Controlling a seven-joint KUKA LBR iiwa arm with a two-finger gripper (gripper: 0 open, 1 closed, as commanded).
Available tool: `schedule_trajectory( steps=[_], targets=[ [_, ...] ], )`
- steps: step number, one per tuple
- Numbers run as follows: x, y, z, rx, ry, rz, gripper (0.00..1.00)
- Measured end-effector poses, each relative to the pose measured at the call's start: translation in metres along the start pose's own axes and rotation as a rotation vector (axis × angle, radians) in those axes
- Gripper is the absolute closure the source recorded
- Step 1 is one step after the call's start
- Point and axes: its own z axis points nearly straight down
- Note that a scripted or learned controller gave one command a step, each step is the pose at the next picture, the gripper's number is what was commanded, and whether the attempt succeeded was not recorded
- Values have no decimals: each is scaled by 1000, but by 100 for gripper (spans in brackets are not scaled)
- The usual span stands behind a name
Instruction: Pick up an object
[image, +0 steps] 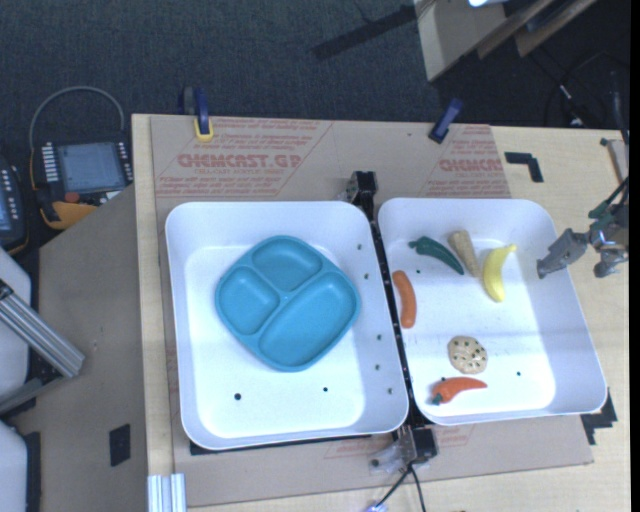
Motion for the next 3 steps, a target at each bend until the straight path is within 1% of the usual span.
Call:
schedule_trajectory(
  steps=[1, 2, 3],
  targets=[
    [1, 2, -7, -13, -3, -4, 0],
    [6, -6, 45, -8, -1, -3, 0],
    [2, -1, 91, -8, -1, -3, 0]
  ],
)
